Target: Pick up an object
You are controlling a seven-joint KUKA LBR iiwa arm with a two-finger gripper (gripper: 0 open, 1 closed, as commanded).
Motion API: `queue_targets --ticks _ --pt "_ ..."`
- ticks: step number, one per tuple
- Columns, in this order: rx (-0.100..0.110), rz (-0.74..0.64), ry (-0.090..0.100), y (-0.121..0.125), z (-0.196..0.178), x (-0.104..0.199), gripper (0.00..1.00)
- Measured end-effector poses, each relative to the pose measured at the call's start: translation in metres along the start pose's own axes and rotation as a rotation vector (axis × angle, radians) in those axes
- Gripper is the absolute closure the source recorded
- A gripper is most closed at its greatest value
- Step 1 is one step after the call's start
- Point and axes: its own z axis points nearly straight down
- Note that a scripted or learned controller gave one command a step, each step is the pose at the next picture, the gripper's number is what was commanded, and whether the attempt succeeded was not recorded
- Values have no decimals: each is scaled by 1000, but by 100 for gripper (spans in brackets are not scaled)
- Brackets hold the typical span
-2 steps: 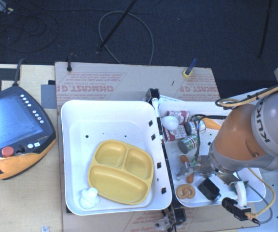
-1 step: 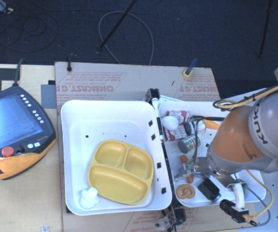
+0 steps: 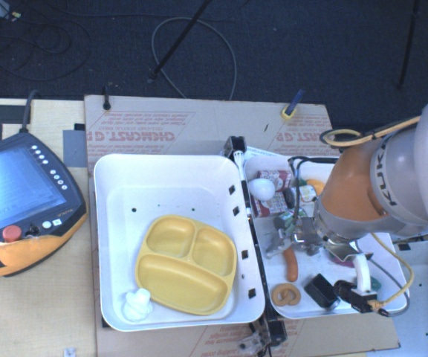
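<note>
**Arm bent low over right bin, nothing seen in its grasp**

Far left of bench: teach pendant (image 3: 21, 199), screen lit, lying apart from the bins. Cardboard sheet (image 3: 169, 125) under both bins.

Left bin (image 3: 117, 199): yellow divided plate (image 3: 188, 262) lies flat, toward the near side. Small white lump (image 3: 137, 303) touches the plate's near-left edge.

Right bin (image 3: 310, 270), crowded. Along its left side, far to near:
- white ball (image 3: 261, 189), with a red-and-white packet (image 3: 279, 178) just beside it
- orange sausage (image 3: 291, 265), lying roughly lengthwise
- brown pretzel (image 3: 286, 296) near the front rim
- black block (image 3: 320, 289) just right of the pretzel

Arm (image 3: 403, 177) comes in from the right edge, its grey body high over the bin's far-right corner. Orange band (image 3: 348, 188) sits over the bin's right half. Below it the wrist angles down and leftward.

Gripper (image 3: 292, 236) is low in the middle of the right bin, between the white ball and the sausage, among small clutter too tangled to name. The sausage is just beside it on the near side. Contact not clear. Whether the gripper is clenched or released: cannot tell, metal parts and clutter run together. No thing visibly lifted. All candidates for picking lie on the bin floor.
</note>
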Motion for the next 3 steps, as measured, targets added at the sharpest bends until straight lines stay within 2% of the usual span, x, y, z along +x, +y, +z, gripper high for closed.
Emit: queue_targets --ticks 1,2,3 --pt "-5 3 -1 -49 -1 -11 0" --pt "-3 3 -3 -48 0 2 0" --pt "-3 0 -1 16 0 -5 0"
